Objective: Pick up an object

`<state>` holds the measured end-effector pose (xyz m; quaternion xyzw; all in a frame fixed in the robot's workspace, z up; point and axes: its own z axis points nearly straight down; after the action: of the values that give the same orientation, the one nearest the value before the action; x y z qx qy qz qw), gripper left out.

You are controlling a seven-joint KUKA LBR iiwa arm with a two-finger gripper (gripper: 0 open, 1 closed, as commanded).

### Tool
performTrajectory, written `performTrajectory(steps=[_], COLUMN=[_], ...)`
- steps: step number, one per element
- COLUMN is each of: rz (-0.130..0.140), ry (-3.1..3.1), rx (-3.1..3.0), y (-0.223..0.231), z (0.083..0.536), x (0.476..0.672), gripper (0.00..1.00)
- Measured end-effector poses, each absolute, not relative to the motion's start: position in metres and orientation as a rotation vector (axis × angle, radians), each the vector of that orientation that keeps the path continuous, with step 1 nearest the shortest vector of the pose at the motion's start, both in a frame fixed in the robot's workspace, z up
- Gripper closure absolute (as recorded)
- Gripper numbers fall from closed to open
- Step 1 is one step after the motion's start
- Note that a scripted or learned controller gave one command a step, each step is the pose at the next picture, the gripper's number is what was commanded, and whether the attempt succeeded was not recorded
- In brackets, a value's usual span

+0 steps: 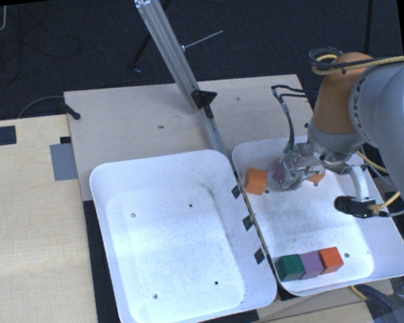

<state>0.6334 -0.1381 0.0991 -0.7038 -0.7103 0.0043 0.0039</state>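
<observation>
My gripper (292, 175), finger state unclear, hovers just right of the small orange cube (256, 182) in the right white plastic bin (392, 261); I fear nudging it away.

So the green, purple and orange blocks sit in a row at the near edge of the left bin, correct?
Not quite. The green block, purple block and orange block do sit in a row at the near edge, but of the right bin, not the left bin. The camera view shows it.
</observation>
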Motion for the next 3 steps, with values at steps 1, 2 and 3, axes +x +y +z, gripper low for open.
performTrajectory(steps=[1,2,3], rz=[0.009,0.002,0.073], ry=[-2.233,-2.221,-2.199], rx=[-2.203,-2.222,-2.168], y=[-0.136,-0.119,-0.121], z=[0.1,0.091,0.089], x=[0.635,0.604,0.657], gripper=[0.0,0.0,0.0])
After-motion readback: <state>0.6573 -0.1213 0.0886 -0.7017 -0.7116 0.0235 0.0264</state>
